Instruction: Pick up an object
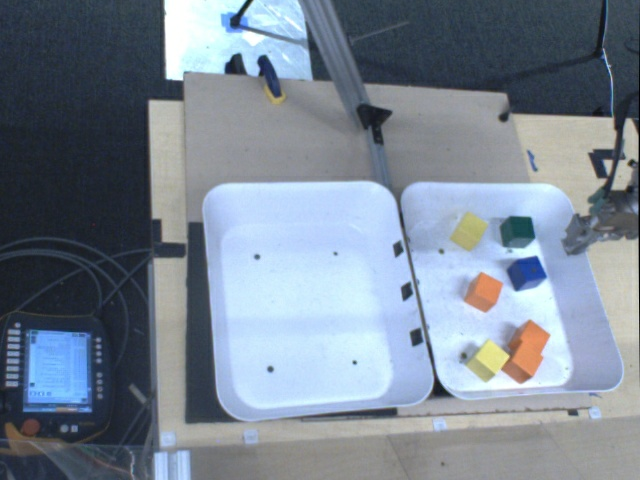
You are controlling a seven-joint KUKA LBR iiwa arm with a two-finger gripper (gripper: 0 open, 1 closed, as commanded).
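The right bin (590, 298) holds several small blocks: a yellow one (468, 231) and a green one (517, 231) at the back, a blue one (526, 272) and an orange one (483, 291) in the middle. At the front lie a yellow block (488, 359) and two orange blocks (526, 349) touching each other. My gripper (578, 236) pokes in at the right edge of the view, over the bin's right rim, to the right of the green block. Nothing shows between its tips.
The left bin (225, 268) sits beside the right one, joined by black clips (407, 290). A metal pole (340, 53) slants across the back of the bench. A teach pendant (50, 373) with cables lies at the far left, off the bench.
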